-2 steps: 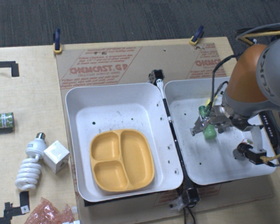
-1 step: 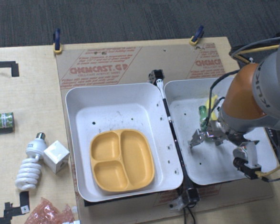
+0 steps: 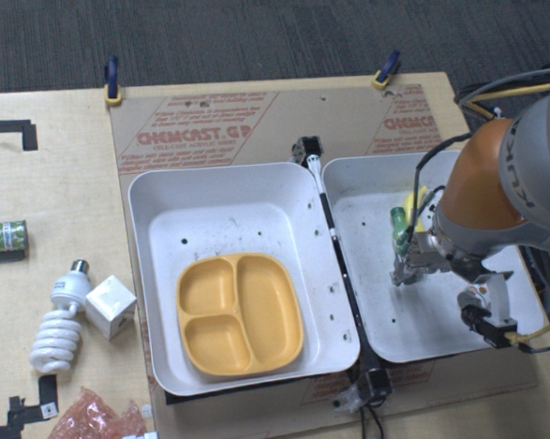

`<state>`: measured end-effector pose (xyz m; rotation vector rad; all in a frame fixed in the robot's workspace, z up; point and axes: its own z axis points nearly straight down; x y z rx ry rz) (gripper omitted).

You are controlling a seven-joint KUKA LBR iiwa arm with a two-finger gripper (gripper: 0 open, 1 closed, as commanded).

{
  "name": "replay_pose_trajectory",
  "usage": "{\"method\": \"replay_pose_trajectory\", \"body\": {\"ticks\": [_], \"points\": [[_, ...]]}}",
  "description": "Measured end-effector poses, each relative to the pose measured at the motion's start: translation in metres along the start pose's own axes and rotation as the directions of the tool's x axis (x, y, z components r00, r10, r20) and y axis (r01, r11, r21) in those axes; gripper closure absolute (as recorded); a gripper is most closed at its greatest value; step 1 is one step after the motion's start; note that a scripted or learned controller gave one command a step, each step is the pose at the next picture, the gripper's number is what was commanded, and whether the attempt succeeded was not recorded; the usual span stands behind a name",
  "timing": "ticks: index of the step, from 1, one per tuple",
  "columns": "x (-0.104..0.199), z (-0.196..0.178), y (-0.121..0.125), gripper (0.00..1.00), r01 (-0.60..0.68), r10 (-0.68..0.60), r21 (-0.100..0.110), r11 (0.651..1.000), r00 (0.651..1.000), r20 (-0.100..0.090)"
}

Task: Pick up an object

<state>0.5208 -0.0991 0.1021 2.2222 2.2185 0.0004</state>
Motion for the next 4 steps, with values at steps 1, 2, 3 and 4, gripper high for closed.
{"method": "replay_pose_trajectory", "body": {"ticks": [1,2,3,4], "points": [[-0.0349,0.0097,0.0407,1.00,0.003,-0.003,0.001,1.000,1.000,0.000],[-0.0348,0.0097,0.0407,0.00,0.003,-0.003,0.001,1.000,1.000,0.000],[-0.0350,-0.0001,0.0412,1.00,0.004,-0.004,0.000,1.000,1.000,0.001],[-0.0351,-0.0001,0.0412,0.00,0.004,-0.004,0.000,1.000,1.000,0.001]]}}
